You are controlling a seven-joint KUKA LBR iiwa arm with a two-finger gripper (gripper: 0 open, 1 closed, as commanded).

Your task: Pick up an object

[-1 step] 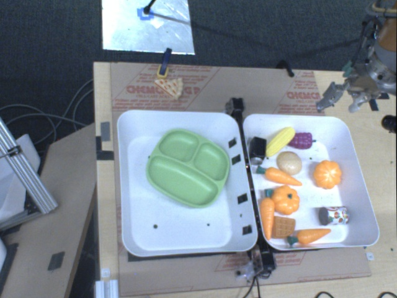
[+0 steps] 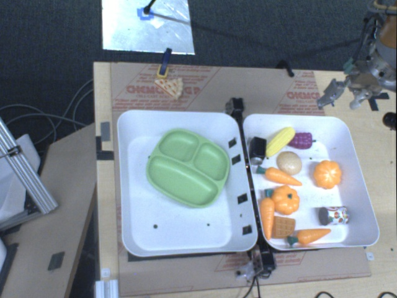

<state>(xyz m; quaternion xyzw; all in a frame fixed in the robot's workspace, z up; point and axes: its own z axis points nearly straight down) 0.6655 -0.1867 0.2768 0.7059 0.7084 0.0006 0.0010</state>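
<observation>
Nearest the camera, a carrot (image 2: pixel 311 234) lies along the front wall of the right bin (image 2: pixel 358 160), beside a cracker (image 2: pixel 285 226). Further back sit a small pumpkin (image 2: pixel 286 199), an orange (image 2: pixel 327 174), an onion (image 2: pixel 289 162) and a corn cob (image 2: pixel 280 140). All look like light, hard, slick plastic toys. The orange stands apart, so a grip across its middle seems easiest. Over the tabletop beyond the bin's far right corner, the gripper (image 2: pixel 344 99) hangs with fingers apart, holding nothing.

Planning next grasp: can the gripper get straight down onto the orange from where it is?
Probably yes. The orange sits apart from its neighbours in the right bin, nothing over it, and the gripper hangs above the bin's far edge.
</observation>
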